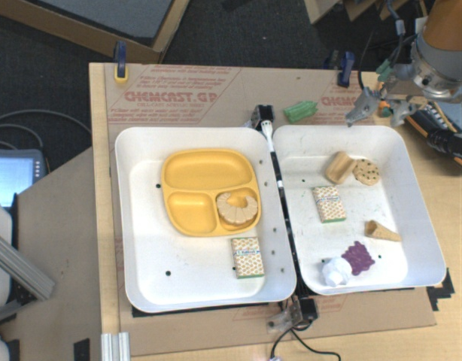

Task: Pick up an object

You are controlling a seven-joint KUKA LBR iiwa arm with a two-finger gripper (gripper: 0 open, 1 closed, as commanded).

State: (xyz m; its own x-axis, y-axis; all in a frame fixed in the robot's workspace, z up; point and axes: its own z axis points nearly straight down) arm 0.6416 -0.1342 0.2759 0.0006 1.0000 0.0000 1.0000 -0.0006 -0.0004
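A cookie point(366, 172) with dark chips, round and flat, lies in the right bin point(419, 201) touching a tan cylinder-shaped block point(338, 167), both near the far wall. Bare white floor separates them from a small printed box point(329, 204), a cone-shaped wedge point(383, 232), a purple bunch point(358, 257) and a white lump point(335, 271). The gripper point(363, 110) hangs above the bin's far rim, fingers spread and holding nothing.

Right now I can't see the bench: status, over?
Gripper above right bin's far edge, holding nothing. Cookie, small box, purple piece untouched. Nothing blocking.
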